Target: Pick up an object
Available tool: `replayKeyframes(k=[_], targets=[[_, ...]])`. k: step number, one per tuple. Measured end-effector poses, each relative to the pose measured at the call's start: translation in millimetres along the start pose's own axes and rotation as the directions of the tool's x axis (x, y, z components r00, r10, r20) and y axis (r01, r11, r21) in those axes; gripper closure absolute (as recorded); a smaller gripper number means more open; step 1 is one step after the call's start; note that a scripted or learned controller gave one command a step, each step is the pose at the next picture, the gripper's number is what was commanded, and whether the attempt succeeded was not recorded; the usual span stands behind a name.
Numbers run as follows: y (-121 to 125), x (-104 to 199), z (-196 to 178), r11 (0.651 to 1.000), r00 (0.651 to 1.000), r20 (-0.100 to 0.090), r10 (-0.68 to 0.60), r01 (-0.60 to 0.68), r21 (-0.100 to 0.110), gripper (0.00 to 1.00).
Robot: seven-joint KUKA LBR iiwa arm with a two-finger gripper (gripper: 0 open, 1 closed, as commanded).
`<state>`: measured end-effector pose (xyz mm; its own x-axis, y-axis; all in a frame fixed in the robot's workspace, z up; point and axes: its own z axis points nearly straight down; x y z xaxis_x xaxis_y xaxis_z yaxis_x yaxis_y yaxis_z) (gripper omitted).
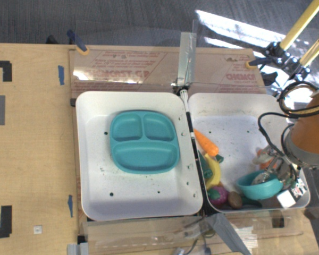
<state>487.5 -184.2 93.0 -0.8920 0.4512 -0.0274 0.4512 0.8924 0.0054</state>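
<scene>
Two white bins — the left bin (90, 195) at nine o'clock, the right bin (231, 118) at three. One teal divided plate (144, 141), one teal bowl (259, 188). One carrot (206, 143), one banana (213, 170) — one arm.

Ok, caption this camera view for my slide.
Arm's pincer low over teal bowl in right bin; teal divided plate in left bin.

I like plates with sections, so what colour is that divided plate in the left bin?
Teal blue, shown in the camera view: the divided plate.

divided plate (144, 142) in left bin (90, 158) | bowl (259, 187), carrot (207, 143) in right bin (239, 122)
</scene>
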Motion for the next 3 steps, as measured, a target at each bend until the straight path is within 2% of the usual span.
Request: replayKeyframes(k=[1,2,3], targets=[[14.8,-11.8,2.6,0.999,0.999,-0.013,0.046,-0.046,0.004,0.00],[21.5,-2.9,2.2,0.983,0.983,-0.011,0.184,-0.184,0.005,0.00],[16.2,-8.8,3.1,0.982,0.982,-0.015,0.189,-0.189,0.004,0.00]])
